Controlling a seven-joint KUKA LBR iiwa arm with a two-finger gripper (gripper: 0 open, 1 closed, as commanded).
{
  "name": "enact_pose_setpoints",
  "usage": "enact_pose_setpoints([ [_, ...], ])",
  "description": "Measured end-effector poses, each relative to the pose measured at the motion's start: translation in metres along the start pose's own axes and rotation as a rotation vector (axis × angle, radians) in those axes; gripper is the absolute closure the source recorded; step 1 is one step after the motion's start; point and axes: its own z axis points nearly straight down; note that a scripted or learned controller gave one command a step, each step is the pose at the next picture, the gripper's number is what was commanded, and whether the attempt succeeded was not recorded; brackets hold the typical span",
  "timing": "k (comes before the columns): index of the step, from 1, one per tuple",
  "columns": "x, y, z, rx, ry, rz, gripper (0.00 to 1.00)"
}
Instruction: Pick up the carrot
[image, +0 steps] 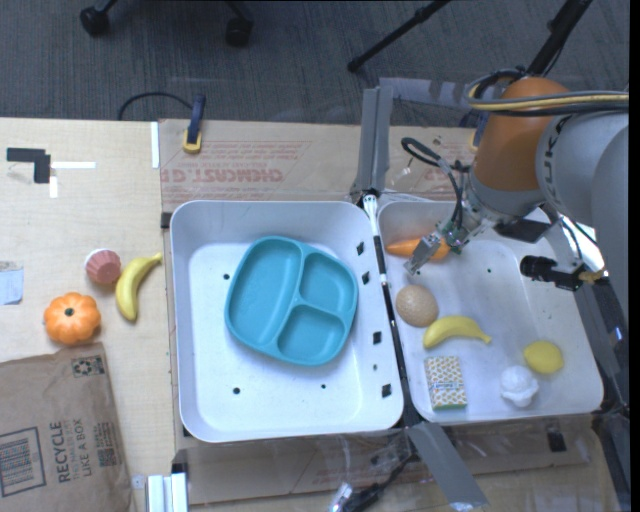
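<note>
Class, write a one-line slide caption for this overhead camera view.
Gripper reaches the carrot in the right bin; blue plate fills the left bin.

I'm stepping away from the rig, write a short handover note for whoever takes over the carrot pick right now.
Gripper: low in the right bin, at the carrot's right end; whether it grips cannot be told from this view.
Carrot: lying at the right bin's upper left, near the divider, not lifted.
Nearby in that bin: egg, banana, lemon, small box.
Left bin holds the blue divided plate.
Done: arm is at the carrot.
Left: confirm the grasp, lift the carrot clear.
</note>
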Motion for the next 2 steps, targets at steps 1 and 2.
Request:
enact_pose_setpoints([
  [1, -0.003, -0.001, -0.011, -0.001, -0.006, 0.005, 1.0],
  [2, 0.056, 0.005, -0.1, 0.0, -0.001, 0.177, 1.0],
])
